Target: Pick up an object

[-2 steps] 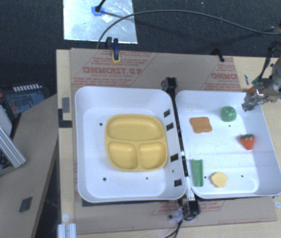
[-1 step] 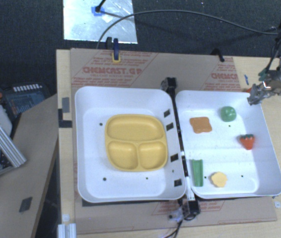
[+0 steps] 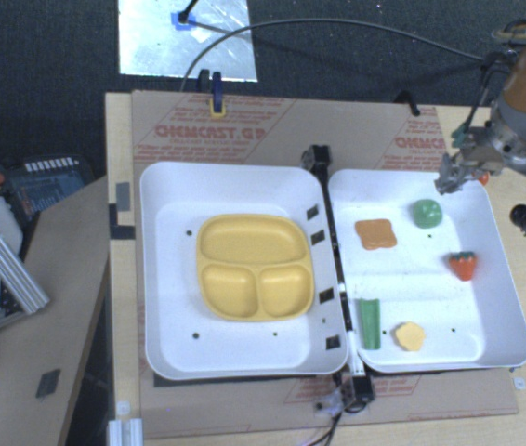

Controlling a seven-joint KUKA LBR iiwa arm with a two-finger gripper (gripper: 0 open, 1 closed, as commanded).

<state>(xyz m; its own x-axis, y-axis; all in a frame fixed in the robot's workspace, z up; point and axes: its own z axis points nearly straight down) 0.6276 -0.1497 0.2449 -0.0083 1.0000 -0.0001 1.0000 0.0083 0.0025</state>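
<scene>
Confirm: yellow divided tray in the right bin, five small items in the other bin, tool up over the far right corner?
Wrong on one point. The camera view shows the yellow divided tray in the left bin, not the right. The five small items lie in the right bin, with the tool over its far right corner.
</scene>
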